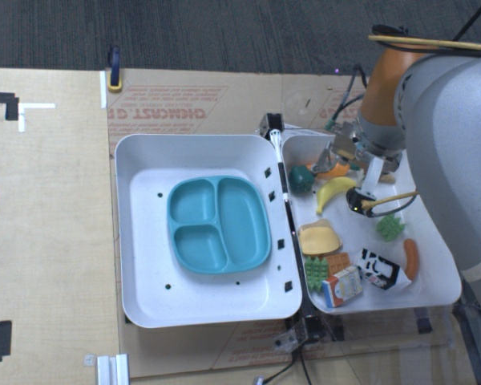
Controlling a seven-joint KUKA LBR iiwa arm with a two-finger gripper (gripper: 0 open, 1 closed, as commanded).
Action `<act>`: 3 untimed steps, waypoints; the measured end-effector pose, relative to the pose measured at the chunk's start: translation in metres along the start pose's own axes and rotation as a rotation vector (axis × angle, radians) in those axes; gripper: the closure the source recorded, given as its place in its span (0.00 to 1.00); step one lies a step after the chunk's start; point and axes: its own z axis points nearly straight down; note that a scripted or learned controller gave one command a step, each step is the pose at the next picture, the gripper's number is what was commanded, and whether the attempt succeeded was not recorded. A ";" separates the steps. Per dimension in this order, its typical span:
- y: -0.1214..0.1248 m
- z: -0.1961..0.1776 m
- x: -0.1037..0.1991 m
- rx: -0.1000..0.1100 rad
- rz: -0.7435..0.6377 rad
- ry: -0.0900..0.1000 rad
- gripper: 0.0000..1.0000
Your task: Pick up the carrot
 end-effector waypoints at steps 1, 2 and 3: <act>0.000 -0.009 -0.001 0.002 -0.006 -0.004 1.00; 0.000 -0.009 0.000 0.002 -0.006 -0.004 0.00; 0.000 -0.018 -0.001 0.002 -0.012 -0.007 1.00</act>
